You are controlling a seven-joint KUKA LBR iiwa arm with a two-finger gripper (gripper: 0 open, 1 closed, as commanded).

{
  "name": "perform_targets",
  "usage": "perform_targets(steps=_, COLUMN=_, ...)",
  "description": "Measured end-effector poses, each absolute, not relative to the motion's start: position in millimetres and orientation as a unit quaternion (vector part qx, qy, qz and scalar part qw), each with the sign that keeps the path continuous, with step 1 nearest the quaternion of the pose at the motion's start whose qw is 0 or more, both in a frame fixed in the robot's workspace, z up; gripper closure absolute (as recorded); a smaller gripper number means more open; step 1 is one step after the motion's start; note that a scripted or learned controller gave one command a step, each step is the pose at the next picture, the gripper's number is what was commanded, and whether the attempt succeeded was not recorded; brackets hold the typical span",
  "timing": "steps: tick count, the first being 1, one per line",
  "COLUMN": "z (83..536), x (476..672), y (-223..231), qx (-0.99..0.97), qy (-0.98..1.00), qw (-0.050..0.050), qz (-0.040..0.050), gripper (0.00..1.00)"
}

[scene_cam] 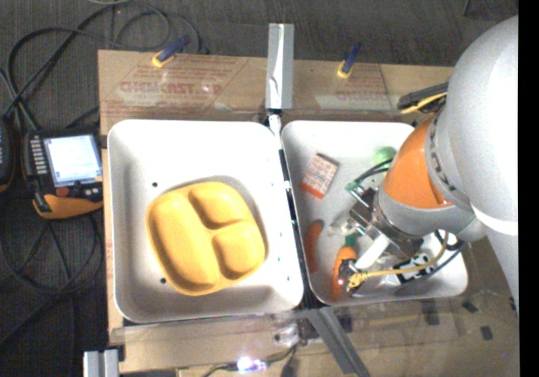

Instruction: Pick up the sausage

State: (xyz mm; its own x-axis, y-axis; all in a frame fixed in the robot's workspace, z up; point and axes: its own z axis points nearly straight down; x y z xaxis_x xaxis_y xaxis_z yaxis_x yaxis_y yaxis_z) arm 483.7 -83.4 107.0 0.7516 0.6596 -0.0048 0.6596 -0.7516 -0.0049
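Sausage point(312, 245) hugs right bin's point(295, 199) left wall; your gripper point(364, 259) may clip that wall. Can't tell fingers' state.

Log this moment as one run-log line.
arm: over right bin | sausage: lying by left wall, not held | yellow tray: left bin

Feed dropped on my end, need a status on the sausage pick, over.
End effector low in right bin, fingers unreadable. Sausage lying by the bin's left wall, not held. Orange item lies between sausage and end effector.
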Motion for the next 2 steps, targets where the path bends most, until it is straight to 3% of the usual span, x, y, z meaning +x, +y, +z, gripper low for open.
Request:
perform_targets(steps=1, z=114.2, x=482.5, y=-82.6, qx=-0.936, qy=-0.353, qw=0.003, qz=0.0058, gripper=1.00)
perform_targets(steps=2, z=182.6, x=495.9, y=-76.5, qx=-0.818, qy=-0.575, qw=0.000, qz=0.0024, gripper=1.00)
